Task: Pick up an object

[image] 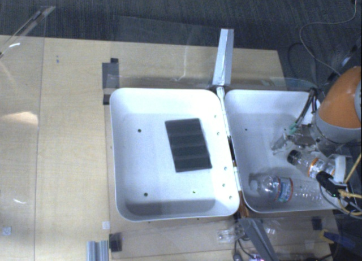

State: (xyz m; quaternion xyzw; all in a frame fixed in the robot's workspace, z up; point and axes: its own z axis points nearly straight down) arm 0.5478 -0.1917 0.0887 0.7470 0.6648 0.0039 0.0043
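Observation:
A flat black ridged pad point(188, 144) lies in the middle of the left bin point(127, 141). A clear plastic bottle point(277, 188) with a dark label lies on its side along the front wall of the right bin point(254, 113). My gripper point(287, 141) hangs low over the right half of the right bin, under the orange band of the arm point(342, 107). It is above and to the right of the bottle. A small dark round part point(294, 156) shows just below the gripper; what it belongs to is unclear.
A metal divider post point(224, 56) rises behind the seam between the bins. Cables point(334, 183) trail at the right bin's front right corner. The wooden bench point(62, 141) stretches to the left of the bins.

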